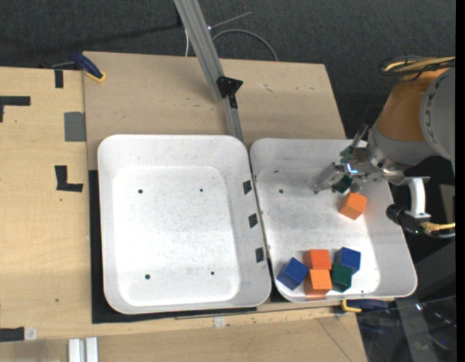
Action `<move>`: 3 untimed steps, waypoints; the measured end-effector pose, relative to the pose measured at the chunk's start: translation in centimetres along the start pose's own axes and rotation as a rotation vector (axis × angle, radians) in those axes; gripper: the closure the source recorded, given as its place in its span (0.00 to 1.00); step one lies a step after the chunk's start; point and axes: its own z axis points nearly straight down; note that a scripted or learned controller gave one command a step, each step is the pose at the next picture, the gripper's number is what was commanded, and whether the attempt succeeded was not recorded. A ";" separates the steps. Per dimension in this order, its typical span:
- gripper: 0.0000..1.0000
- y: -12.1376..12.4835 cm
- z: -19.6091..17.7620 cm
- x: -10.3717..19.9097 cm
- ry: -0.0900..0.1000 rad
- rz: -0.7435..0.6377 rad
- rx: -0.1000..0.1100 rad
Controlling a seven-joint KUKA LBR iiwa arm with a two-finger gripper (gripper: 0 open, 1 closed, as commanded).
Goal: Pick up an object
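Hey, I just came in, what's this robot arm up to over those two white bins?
The arm is reaching in over the right bin, with its gripper low near the bin's far side. An orange block lies just beside the gripper, apart from the rest. Five more blocks sit clustered at the bin's near edge: two blue, two orange and one green. Nothing visibly sits between the fingers, so no pick shows yet. The left bin sits alongside.

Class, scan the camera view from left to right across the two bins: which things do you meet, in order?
Left white bin → right white bin → blue block → tool → lone orange block
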 end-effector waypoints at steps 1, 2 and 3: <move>0.00 0.5 1.8 -0.1 -0.005 -0.001 -0.020; 1.00 0.1 1.7 0.1 0.000 -0.002 -0.005; 1.00 0.6 -4.3 0.9 -0.001 -0.002 -0.012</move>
